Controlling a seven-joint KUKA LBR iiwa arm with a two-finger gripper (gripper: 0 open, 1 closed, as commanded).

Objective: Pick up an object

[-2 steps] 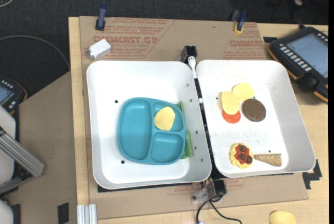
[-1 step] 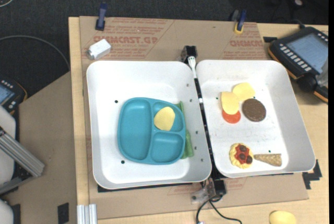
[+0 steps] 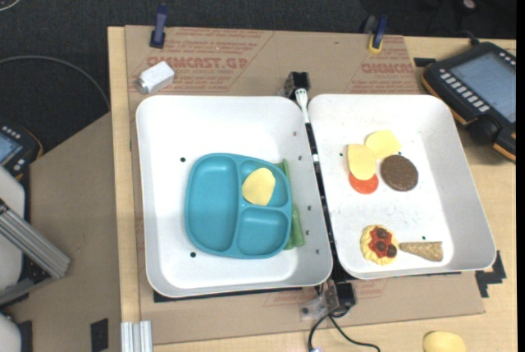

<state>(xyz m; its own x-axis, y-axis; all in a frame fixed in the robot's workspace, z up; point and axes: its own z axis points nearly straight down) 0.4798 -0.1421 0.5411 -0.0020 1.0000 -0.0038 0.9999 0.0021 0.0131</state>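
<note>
1. The arm and its tool are out of the frame, so I cannot tell how the tool stands; any approach starts from outside the bins, and a badly lined-up descent is the first risk.
2. The candidates lie in the right bin (image 3: 459, 147), right of centre in the frame. A yellow slice (image 3: 382, 143), a second yellow piece (image 3: 358, 160) over an orange disc (image 3: 365, 182), and a brown round cookie (image 3: 399, 173) all touch or overlap. Closing on this cluster could catch two at once, or push one aside and grip nothing.
3. These pieces look flat and thin (my judgement), so the tips may slide over them or scrape the bin floor.
4. Lower in that bin, a small pizza (image 3: 378, 244) and a tan wedge (image 3: 423, 250) sit just beside each other, near the bottom rim; the wall could block a reach there.
5. In the left bin (image 3: 160, 178), a yellow piece (image 3: 259, 187) rests in the upper right compartment of a blue divided tray (image 3: 215, 207). The compartment ridges could snag the tool, or the tray could lift along with it.
</note>
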